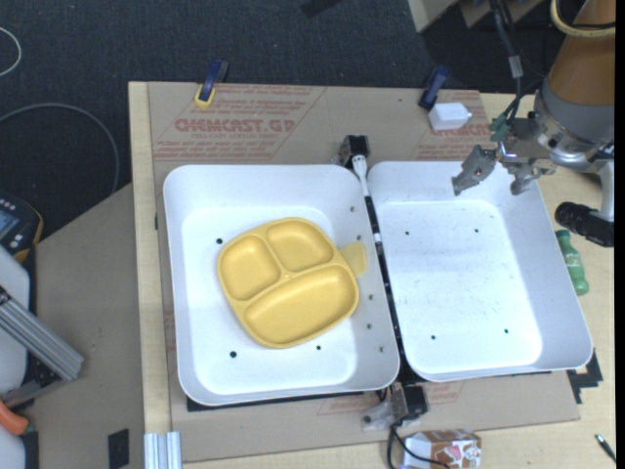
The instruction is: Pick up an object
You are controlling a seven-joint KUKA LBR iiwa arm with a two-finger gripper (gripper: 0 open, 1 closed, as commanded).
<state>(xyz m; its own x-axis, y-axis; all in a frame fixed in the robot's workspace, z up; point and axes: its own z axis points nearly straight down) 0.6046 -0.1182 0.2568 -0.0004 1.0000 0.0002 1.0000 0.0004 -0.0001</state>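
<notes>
A yellow divided tray (287,280) with three compartments lies flat in the left white bin (186,223), a little right of the bin's middle. My gripper (496,177) hangs over the far rim of the right white bin (508,301), well away from the tray. Its two fingers (472,173) are spread apart and open, with nothing between them.
A black-handled tool (357,156) lies along the seam between the bins. Two blue clamps (209,81) and a white block (449,116) sit on the cardboard at the back. A green marker (574,262) rests just outside the right bin's right rim.
</notes>
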